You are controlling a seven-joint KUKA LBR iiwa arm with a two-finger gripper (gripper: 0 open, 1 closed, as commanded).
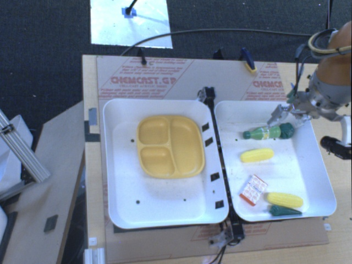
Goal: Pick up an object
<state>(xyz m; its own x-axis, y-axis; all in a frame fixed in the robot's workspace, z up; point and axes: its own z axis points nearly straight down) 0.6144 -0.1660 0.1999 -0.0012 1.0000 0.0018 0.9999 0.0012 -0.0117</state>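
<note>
Claw [280,114] state we cannot tell; hovering at the green bottle's [269,132] twelve o'clock, we next descend.

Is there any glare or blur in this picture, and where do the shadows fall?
Camera view: the shiny silver square sheet at top glares brightly; the yellow compartment plate casts a soft shadow below it on the left white bin; the claw near the green plastic bottle looks slightly blurred.

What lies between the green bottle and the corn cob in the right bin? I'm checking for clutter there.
In the camera view, a yellow banana-like piece lies between the green bottle and the corn cob; a small red-and-white packet sits left of that line.
</note>
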